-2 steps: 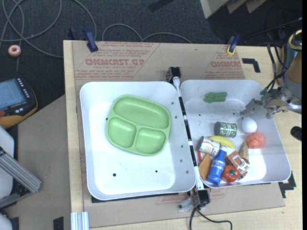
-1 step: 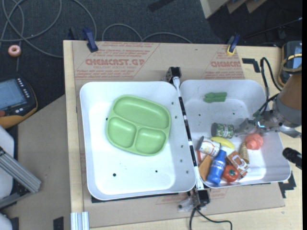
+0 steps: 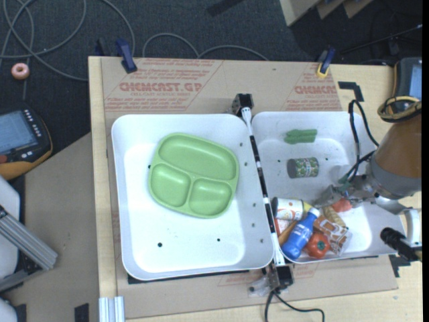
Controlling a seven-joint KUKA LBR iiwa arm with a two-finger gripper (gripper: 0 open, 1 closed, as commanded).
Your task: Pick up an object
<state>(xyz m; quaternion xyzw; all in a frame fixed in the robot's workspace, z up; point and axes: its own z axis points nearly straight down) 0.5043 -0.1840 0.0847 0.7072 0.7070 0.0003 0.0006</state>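
Bench carries 2 white bins; left bin [image 3: 134,240] holds a green divided plate [image 3: 194,176]. Gripper [image 3: 338,196] sits low in the right bin [image 3: 268,129], its opening impossible to tell. Blue bottle [image 3: 299,235], tomato [image 3: 318,246] and snack packet [image 3: 334,231] lie just beside it; can [image 3: 303,168] is farther back.

Even, bright overhead light; white bins [image 3: 134,180] nearly overexposed, soft shadows at walls. Slight overall softness; arm [image 3: 402,159] at right edge possibly motion-blurred.
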